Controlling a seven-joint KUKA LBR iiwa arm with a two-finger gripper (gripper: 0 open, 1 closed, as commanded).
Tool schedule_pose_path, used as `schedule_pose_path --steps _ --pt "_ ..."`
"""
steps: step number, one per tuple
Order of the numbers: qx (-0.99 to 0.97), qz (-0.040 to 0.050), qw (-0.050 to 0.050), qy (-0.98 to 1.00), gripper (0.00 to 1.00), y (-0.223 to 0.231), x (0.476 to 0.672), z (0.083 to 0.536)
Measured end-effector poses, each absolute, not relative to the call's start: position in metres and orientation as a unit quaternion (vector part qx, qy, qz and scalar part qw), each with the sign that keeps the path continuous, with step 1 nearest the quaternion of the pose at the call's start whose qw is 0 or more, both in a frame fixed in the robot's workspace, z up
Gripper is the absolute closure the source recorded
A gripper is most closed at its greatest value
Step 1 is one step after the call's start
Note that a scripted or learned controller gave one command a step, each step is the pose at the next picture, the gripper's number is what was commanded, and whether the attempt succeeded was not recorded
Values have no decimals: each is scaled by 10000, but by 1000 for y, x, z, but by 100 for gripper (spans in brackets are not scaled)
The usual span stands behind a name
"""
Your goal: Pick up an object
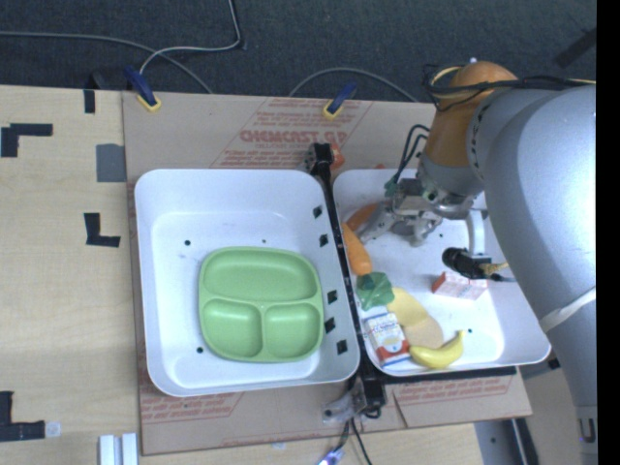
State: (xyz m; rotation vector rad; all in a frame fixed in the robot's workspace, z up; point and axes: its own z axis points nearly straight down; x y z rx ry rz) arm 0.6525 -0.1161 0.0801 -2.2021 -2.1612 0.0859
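Note:
My gripper (pixel 405 223) hangs low over the back left part of the right bin (pixel 513 342), under the orange wrist band. An orange carrot (pixel 355 248) lies along that bin's left wall, its upper end just left of the gripper. In front of it are a green leafy toy (pixel 375 289), a pale yellow piece (pixel 415 316), a white and red carton (pixel 385 335) and a yellow banana (pixel 436 354). A small red and white box (pixel 458 286) lies to the right of these. I see nothing held by the gripper.
The left bin (pixel 165 260) holds a green divided plate (pixel 261 303). A black clip (pixel 320 155) sits where the two bins meet at the back. The big grey arm covers the right side of the right bin.

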Motion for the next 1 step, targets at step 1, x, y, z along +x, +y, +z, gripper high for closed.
schedule_pose_path --steps 1 --pt "-7127 269 266 -7004 0 -120 653 80"
